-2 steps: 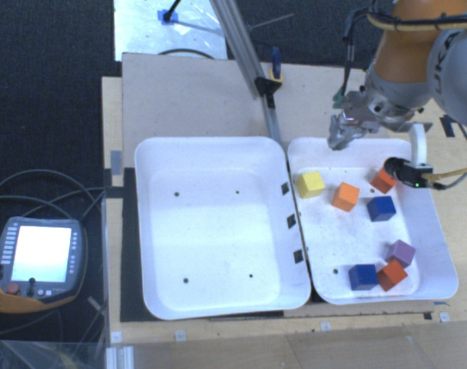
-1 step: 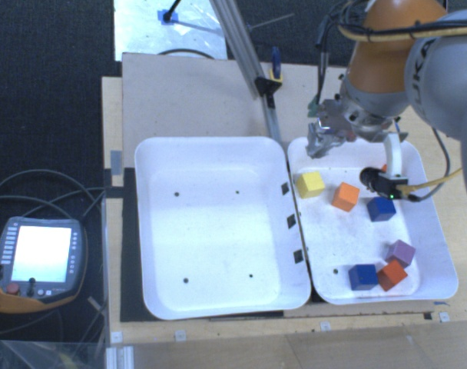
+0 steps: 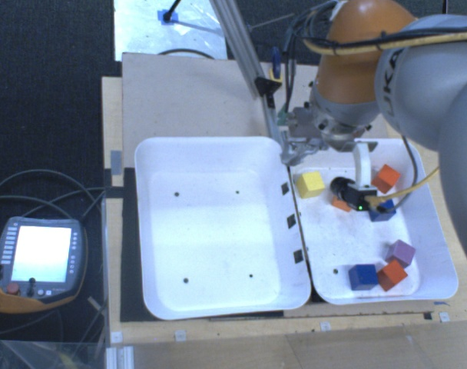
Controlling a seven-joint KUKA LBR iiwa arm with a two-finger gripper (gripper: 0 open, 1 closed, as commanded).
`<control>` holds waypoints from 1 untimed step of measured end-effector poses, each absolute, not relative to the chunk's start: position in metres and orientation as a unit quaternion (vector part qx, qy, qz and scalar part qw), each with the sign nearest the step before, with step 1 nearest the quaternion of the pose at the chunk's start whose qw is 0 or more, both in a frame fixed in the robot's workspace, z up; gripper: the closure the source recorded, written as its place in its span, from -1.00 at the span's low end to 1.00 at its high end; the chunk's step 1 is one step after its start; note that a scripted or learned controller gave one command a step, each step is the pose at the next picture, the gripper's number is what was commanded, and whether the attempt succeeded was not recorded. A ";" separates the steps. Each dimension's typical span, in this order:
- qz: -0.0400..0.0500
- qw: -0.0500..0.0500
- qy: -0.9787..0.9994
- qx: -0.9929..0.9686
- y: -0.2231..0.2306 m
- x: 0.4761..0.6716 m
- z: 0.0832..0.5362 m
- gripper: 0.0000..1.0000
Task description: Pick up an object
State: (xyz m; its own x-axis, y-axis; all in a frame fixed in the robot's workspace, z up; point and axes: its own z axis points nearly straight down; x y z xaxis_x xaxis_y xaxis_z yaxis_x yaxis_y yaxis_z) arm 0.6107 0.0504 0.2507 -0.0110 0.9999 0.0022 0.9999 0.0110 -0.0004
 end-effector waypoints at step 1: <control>0.000 0.001 -0.710 -0.704 0.091 0.605 0.232 1.00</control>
